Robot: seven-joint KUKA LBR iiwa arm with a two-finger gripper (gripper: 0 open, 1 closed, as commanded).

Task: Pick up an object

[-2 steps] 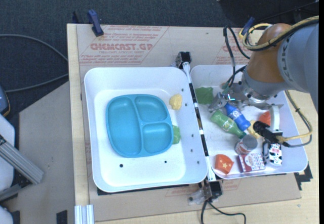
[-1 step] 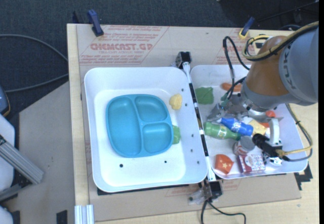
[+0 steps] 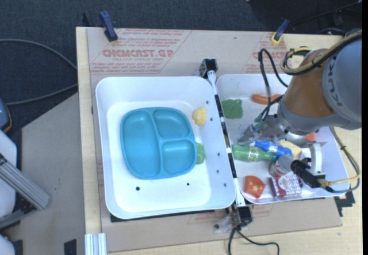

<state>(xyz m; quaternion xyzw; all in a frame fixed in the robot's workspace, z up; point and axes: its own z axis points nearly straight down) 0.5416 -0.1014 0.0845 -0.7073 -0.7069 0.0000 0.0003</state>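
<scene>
1. Nearest the camera, at the front of the right bin (image 3: 330,190), lie a red piece with a yellow mark (image 3: 254,186) and, just to its right, a red-and-white packet (image 3: 286,185).
2. Just behind them a green bottle (image 3: 253,153) lies on its side with its long axis running left to right across the bin, one end near the divider between the bins and the other meeting a blue object (image 3: 272,147) beside a yellowish piece (image 3: 291,146).
3. The hand (image 3: 265,128) sits low over this cluster, just behind the bottle and the blue object – whether it touches either cannot be told, nor can how far it is open, since the grey wrist and the orange band of the arm (image 3: 322,95) cover it.
4. The left bin (image 3: 115,190) holds a blue divided plate (image 3: 157,141) with three compartments; a green piece (image 3: 199,152) lies against its right edge and a pale yellow lump (image 3: 199,115) sits just off its far right corner.
5. Farther back in the right bin rest a flat green object (image 3: 232,108) near the divider and an orange, carrot-like piece (image 3: 265,98) – its long axis roughly left to right.
6. Both bins stand on the bench (image 3: 144,52), whose far part carries red lettering.
</scene>
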